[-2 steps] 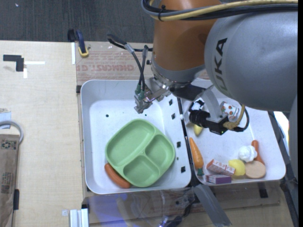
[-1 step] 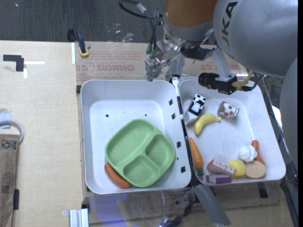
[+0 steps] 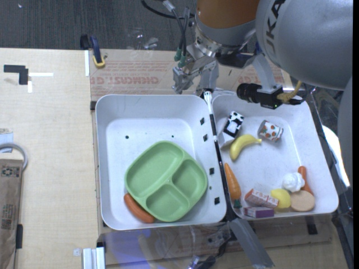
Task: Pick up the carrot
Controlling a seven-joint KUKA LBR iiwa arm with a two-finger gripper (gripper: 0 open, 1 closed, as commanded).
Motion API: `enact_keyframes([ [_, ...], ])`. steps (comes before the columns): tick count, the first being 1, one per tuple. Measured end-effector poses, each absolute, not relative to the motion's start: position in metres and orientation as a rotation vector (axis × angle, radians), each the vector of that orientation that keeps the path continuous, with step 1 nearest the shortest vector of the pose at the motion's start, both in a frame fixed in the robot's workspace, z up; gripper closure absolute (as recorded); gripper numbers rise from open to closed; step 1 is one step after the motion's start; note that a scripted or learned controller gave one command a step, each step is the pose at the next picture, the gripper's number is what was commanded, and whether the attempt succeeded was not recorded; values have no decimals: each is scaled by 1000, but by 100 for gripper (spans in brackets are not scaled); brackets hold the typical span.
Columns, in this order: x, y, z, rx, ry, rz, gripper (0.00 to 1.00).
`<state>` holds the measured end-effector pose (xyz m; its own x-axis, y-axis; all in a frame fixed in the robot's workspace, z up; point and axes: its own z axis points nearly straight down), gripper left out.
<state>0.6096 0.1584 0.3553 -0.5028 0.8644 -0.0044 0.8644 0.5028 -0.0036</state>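
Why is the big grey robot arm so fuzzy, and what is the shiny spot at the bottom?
In the camera view, the arm sits close to the lens, so it looks soft, while the carrot and green plate look sharp. The bluish patch below the left bin is glare from light.

Left bin [image 3: 109, 150] — plate [image 3: 166, 180] inside, sausage [image 3: 137, 208] at its near-left edge. Right bin [image 3: 322, 150] — carrot [image 3: 232, 182] along left wall, banana [image 3: 243, 145] behind it.
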Motion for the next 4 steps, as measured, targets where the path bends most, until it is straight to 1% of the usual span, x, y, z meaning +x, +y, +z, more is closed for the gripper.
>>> enact_keyframes([
  [1, 601, 174, 233, 1537, 2740, -5, 100],
  [2, 535, 180, 215, 1446, 2791, -6, 100],
  [3, 563, 129, 213, 2008, 2417, -7, 100],
  [4, 530, 179, 251, 2116, 2322, -7, 100],
])
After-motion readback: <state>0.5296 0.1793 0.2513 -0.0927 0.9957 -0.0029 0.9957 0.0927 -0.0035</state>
